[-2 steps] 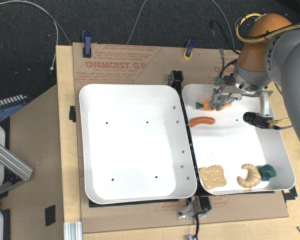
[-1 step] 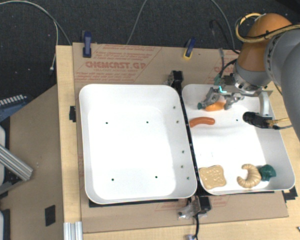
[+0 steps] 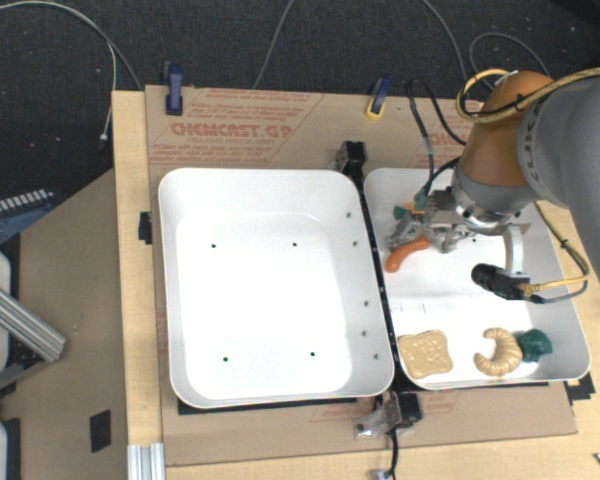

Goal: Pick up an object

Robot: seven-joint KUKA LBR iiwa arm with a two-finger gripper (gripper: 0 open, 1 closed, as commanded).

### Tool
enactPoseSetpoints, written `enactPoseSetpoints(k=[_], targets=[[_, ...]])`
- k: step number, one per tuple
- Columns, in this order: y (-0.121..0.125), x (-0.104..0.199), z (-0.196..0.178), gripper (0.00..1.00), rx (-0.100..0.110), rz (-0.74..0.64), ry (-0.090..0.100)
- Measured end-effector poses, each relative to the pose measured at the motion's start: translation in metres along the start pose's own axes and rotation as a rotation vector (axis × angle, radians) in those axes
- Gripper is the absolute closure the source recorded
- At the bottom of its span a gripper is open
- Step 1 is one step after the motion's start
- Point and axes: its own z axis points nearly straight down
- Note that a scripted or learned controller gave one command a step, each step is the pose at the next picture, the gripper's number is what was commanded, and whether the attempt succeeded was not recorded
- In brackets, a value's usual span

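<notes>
Orange carrot-shaped toy [image 3: 407, 255] lies just beside the gripper [image 3: 427, 230] near the right white bin's [image 3: 555, 298] left edge; grip state unclear.

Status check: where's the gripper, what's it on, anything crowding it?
Gripper low in right bin, at orange carrot-like piece. Grasp unconfirmed. Toast, croissant apart.

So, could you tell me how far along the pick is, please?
Done: the arm has reached into the right bin, with the end effector low over the carrot. In hand: nothing visibly lifted; the carrot lies on the bin floor. Left: grasping and raising it. Toast, croissant and a green item sit untouched.
</notes>
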Motion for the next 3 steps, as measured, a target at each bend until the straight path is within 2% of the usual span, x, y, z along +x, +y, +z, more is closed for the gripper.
enactPoseSetpoints(k=[1, 2, 3], targets=[[0.002, -0.001, -0.012, 1.00, -0.005, 0.001, -0.001], [0.005, 0.086, -0.106, 1.00, -0.013, -0.007, 0.001], [-0.002, 0.139, -0.143, 1.00, -0.008, -0.004, 0.000]])
